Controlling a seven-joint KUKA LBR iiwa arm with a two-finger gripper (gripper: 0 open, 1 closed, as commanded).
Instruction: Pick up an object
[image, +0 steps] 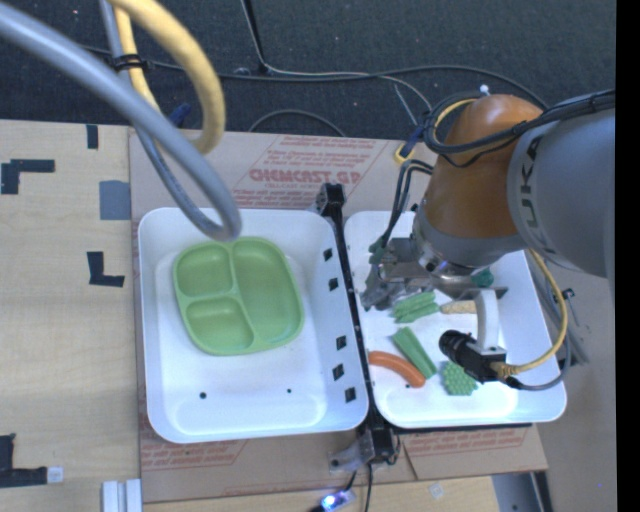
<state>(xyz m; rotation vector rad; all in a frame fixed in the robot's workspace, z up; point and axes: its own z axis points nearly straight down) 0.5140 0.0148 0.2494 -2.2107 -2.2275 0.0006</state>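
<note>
Toy food bits sit in the right bin (535, 405), all w/ the divider between the 2 bins as my ref point. Closest to the divider: an orange carrot-like piece (396, 367), lying low near the bin's front. Just right of that, a green bar (411, 346), tilted. Above it a paler green ridged piece (416, 306), right under the arm's wrist. Further right from the divider, a small bumpy green chunk (458, 379), touching or nearly touching a black cylinder part (463, 352) on the arm's tooling.

Gripper (385, 283) is down in the right bin, just right of the divider, near the ridged piece. Can't tell whether it's wide, narrow or holding anything; metal bits & cables blur together there. Nothing visibly clamped.

Arm (480, 180) w/ orange band looms over the bin's back half.

Left of the divider: left bin (165, 405) w/ a green sectioned plate (238, 295), 3 compartments, lying flat toward the back. A grey hose (150, 125) crosses above it.
</note>
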